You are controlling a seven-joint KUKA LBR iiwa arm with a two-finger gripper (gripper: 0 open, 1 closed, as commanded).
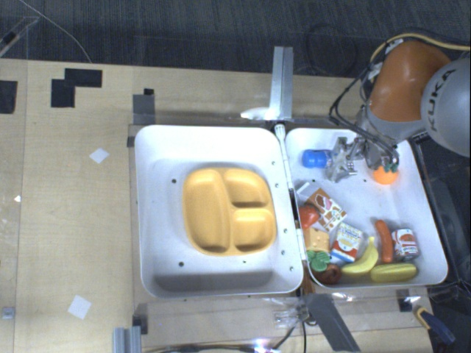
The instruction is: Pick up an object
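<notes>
Many toy foods lie in the right white bin. The metal gripper hangs just beside the small blue cup; its grip I cannot tell. Go down slowly, straight over that cup.

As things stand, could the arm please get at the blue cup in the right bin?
Probably yes. The gripper sits just right of the blue cup in the right bin, with bare bin floor around the cup and the other toys heaped nearer the front.
</notes>
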